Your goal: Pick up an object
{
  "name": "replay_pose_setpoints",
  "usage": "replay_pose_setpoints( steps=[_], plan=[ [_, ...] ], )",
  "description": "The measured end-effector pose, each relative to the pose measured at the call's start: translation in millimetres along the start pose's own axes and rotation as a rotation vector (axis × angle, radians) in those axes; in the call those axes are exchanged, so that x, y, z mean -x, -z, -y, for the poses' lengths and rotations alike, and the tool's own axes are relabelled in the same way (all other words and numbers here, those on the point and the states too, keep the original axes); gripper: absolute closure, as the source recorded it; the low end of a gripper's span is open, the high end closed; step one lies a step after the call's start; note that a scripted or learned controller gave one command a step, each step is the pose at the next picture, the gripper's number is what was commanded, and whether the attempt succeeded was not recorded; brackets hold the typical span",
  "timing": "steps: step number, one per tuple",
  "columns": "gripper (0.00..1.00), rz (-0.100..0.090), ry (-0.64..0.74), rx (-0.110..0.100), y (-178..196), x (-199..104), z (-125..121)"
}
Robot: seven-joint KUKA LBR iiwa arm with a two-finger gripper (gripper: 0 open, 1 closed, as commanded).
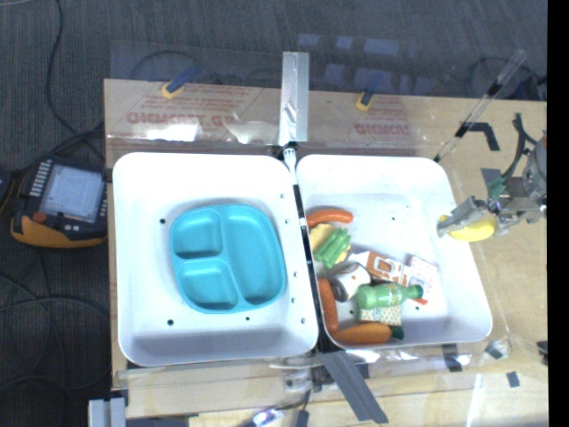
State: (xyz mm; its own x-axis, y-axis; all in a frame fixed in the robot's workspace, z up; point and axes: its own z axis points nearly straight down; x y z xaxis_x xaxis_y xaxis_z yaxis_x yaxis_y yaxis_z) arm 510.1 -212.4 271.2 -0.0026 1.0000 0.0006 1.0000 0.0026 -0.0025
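Your gripper (464,223) grasps a yellow toy (471,231) over the right bin's (462,283) right rim. That hold looks shallow: you could drop it outside, onto the bench (524,327).

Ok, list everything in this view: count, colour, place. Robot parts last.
white bins: 2, white, side by side on the bench
divided tray: 1, turquoise, in the left bin
sausage: 1, orange-red, right bin, upper left of the pile
green toy food: 1, green and yellow, just below the sausage
bottle: 1, green, lying in the right bin's lower part
carrot-like piece: 1, orange, right bin's near edge
small carton: 1, white and orange, middle of the pile
handheld pendant: 1, grey and orange, on the floor at left
yellow object: 1, yellow, at the right bin's right rim, at the gripper
gripper: 1, grey, over the right bin's right rim
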Motion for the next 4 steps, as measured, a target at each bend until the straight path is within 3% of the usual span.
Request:
replay_pose_setpoints(
  steps=[1, 2, 3, 4],
  plan=[
    [0.0, 0.003, 0.007, 0.0, -23, 11, -87],
    [0.0, 0.002, -0.12, 0.001, 17, 11, -102],
    [0.0, 0.004, -0.09, -0.002, -84, -27, -158],
    [0.0, 0.003, -0.272, 0.001, -17, -53, -135]
  ],
)
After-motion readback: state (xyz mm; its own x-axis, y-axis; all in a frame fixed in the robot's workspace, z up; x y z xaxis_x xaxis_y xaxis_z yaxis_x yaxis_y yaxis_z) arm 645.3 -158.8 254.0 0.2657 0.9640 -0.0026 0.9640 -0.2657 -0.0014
